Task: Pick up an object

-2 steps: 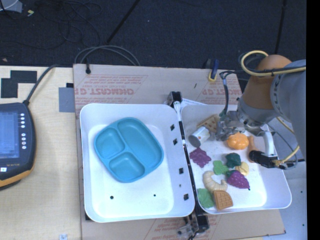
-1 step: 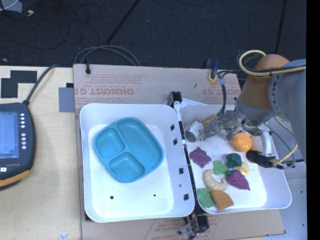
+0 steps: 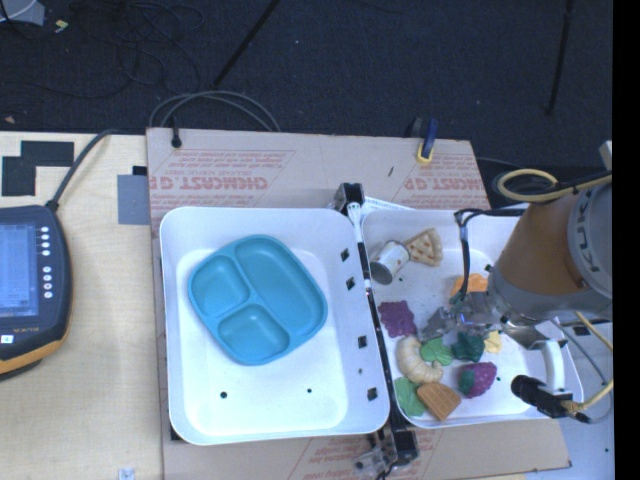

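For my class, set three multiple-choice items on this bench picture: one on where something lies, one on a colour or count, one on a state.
1. Where does the divided plate lie?
A. left bin
B. right bin
C. on the cardboard beside the bins

2. What colour is the plate?
A. red
B. blue
C. yellow

3. How does the arm stand?
A. over the left bin
B. off the bench
C. over the right bin, above the toy foods

Key: 1 A, the plate rests on the left bin floor. 2 B, it is light blue. 3 C, the gripper is low among the toys.
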`<action>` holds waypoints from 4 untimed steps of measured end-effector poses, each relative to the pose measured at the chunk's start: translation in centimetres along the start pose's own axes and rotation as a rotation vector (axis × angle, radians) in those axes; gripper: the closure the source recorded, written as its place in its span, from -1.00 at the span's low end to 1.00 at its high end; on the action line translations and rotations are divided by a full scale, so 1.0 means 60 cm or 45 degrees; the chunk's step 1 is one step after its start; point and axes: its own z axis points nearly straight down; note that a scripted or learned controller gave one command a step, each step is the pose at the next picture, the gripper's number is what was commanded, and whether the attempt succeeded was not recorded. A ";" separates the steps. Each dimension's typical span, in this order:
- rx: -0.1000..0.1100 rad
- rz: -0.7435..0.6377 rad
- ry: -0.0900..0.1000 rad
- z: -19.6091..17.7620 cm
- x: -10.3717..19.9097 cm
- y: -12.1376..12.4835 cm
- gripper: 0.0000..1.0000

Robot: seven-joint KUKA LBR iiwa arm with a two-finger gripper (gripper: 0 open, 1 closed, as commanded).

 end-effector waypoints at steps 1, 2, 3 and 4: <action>-0.005 0.006 -0.002 -0.019 -0.003 0.006 1.00; -0.005 0.007 -0.002 -0.018 -0.003 0.006 -1.00; -0.009 0.000 -0.001 -0.001 -0.010 -0.082 -1.00; -0.016 0.004 0.001 -0.022 -0.010 -0.076 1.00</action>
